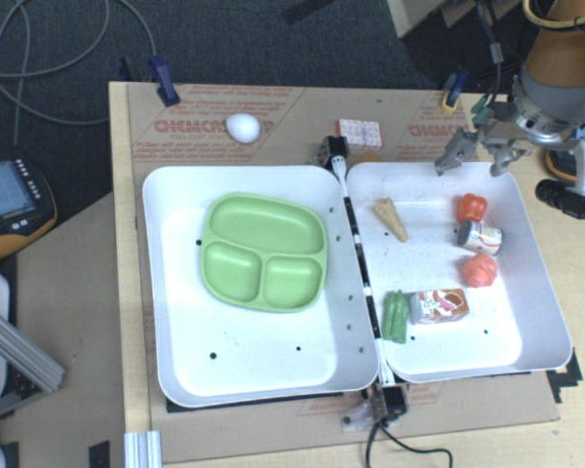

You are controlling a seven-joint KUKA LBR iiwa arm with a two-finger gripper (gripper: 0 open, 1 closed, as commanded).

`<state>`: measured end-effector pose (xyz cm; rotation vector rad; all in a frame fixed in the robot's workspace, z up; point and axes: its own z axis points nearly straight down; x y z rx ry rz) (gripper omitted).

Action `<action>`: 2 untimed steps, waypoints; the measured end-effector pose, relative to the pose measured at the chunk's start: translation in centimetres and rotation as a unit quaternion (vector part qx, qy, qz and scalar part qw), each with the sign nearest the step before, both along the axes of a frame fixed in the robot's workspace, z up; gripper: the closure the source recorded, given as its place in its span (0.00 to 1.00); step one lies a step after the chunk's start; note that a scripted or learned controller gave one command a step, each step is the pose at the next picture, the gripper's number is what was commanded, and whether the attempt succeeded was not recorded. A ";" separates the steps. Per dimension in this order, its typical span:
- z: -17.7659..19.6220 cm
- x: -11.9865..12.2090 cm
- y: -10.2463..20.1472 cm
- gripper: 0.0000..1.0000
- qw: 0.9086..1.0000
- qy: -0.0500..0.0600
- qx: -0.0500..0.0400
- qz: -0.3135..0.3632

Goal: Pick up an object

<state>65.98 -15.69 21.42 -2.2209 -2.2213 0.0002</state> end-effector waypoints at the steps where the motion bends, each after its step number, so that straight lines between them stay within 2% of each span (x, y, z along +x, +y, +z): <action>1: -2.3 -0.4 -5.8 0.00 1.000 0.000 -0.001 0.000; 2: -13.0 -1.0 -5.3 0.00 1.000 0.001 0.001 0.001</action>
